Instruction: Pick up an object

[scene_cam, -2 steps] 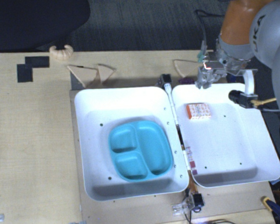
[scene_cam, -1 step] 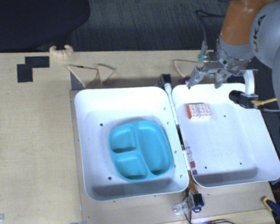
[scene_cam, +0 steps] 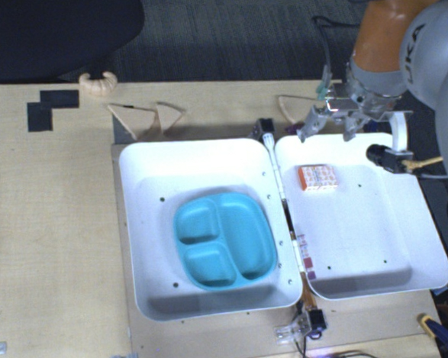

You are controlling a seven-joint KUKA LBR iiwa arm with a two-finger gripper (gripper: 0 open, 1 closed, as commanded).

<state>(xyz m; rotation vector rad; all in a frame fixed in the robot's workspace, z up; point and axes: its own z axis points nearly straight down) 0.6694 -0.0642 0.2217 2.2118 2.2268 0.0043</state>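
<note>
Hovering over far edge of right shallow white bin (scene_cam: 411, 222), pincer (scene_cam: 335, 121) w/ fingers spread, gripping nothing; small orange-white carton (scene_cam: 316, 178) lies nearby; blue sectioned plastic tray (scene_cam: 224, 239) in left bin (scene_cam: 146, 218).

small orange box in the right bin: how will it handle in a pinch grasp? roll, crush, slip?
The small box lies flat on the right bin floor, so it probably won't roll or tip. It looks like thin printed carton, likely light and somewhat crushable. Its low profile may make it slide rather than lift under the gripper.
</note>
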